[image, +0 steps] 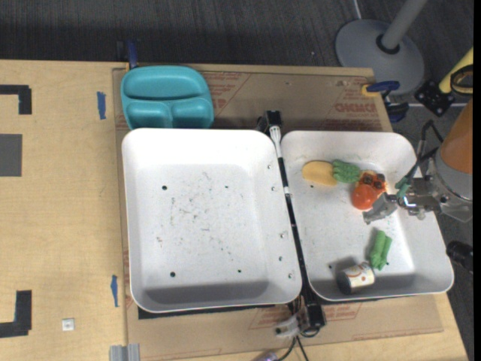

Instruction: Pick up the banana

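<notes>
- Just one camera here, fixed up above the bench (52, 201) and looking down at a slant, not straight overhead.
- It sits far enough back to fit both white bins: left bin (150, 156) and right bin (428, 269), side by side.
- The far edge of the frame catches dark floor (225, 13) past the bench.
- The arm (458, 164) comes in from the right edge.

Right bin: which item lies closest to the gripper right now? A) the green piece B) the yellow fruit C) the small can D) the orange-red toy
D: the gripper sits at the lower edge of the orange-red toy in the right bin.
</notes>
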### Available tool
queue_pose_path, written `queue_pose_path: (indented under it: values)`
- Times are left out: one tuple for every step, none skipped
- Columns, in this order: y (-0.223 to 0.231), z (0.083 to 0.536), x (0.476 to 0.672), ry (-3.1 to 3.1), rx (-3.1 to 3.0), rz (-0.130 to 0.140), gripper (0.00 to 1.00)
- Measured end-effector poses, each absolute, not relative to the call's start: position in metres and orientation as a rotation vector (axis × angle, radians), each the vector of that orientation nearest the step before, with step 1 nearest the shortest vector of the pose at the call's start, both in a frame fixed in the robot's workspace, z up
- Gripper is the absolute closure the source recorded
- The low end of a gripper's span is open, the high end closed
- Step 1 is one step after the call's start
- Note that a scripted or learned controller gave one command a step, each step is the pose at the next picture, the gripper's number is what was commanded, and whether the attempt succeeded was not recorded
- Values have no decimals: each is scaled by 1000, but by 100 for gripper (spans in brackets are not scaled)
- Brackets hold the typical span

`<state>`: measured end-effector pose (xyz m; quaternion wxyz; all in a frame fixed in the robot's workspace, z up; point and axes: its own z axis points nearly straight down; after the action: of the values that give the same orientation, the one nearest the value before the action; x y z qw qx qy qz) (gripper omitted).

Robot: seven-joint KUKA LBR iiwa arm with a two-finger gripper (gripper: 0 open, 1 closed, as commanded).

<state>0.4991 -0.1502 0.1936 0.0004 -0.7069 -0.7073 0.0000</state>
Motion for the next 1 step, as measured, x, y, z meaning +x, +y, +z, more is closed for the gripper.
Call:
queue_pose_path:
  values:
    - [-94,85,479,-2074,-2358,-2,0]
